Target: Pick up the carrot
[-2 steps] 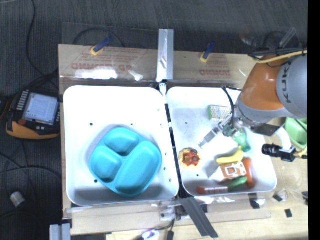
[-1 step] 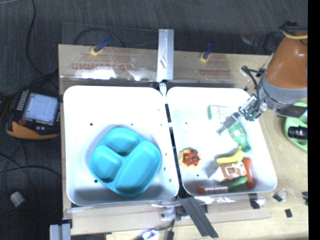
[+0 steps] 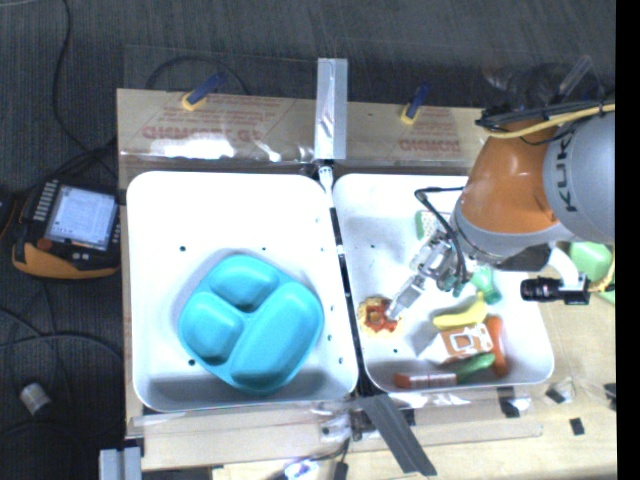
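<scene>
Camera view: gripper [image 3: 393, 308] low in the right bin [image 3: 380, 230], at a small red-and-yellow toy [image 3: 376, 314].
Claw state unreadable; still the reach step. Carrot [image 3: 495, 339] lies at four o'clock, so it must shift there.

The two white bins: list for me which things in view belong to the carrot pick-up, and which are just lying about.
Part of the job:
carrot
gripper
right bin

Just lying about:
blue divided plate, in the left bin
banana
small red and yellow toy
red and green pepper
</scene>
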`<state>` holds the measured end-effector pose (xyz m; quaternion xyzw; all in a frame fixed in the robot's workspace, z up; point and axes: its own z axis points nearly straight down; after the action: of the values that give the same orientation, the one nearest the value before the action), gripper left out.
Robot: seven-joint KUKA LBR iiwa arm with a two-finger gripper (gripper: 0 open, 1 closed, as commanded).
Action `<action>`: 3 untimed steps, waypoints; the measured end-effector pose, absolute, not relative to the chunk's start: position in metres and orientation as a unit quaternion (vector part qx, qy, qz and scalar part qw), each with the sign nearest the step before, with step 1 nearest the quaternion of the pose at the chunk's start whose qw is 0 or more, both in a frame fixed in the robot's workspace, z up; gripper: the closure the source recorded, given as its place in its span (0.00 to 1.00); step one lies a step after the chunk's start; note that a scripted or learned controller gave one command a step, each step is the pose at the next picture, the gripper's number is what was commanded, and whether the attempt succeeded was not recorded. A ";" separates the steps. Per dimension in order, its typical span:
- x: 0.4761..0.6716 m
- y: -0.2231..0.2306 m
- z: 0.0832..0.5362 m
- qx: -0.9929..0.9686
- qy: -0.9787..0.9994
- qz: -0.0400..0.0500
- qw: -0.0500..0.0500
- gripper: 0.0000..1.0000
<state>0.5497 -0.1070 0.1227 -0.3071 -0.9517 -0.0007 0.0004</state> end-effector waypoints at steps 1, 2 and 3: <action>0.568 -0.150 0.166 -0.268 -0.963 0.001 -0.001 0.00; 0.590 -0.144 0.090 -0.210 -0.978 0.001 -0.006 0.00; 0.575 -0.149 0.193 -0.180 -0.984 0.001 -0.002 0.00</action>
<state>0.5754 -0.1494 0.1935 -0.1795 -0.9838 0.0006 -0.0018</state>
